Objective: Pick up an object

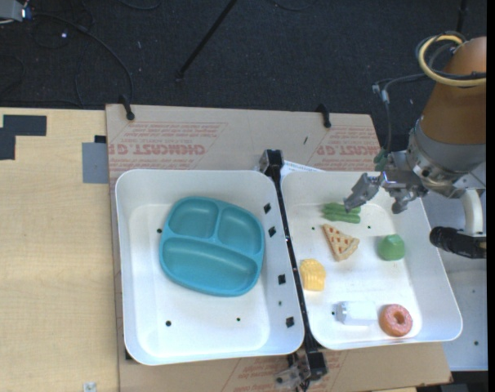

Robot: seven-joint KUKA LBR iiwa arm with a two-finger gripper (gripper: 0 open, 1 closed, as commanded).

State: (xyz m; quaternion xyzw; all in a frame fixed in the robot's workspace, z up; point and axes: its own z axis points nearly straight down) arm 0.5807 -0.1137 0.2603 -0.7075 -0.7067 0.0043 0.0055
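Camera view: the gripper, fingers spread apart and holding nothing, hangs over the right bin, the green bean pod lying at its eight o'clock, long axis nearly nine-to-three.

Green pea pod is lying flat at the right bin's upper left, just beside the end effector.

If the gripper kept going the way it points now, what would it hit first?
Probably the green bean pod: the gripper points down-left, one finger just above the pod. Its height over the right bin is hard to judge.
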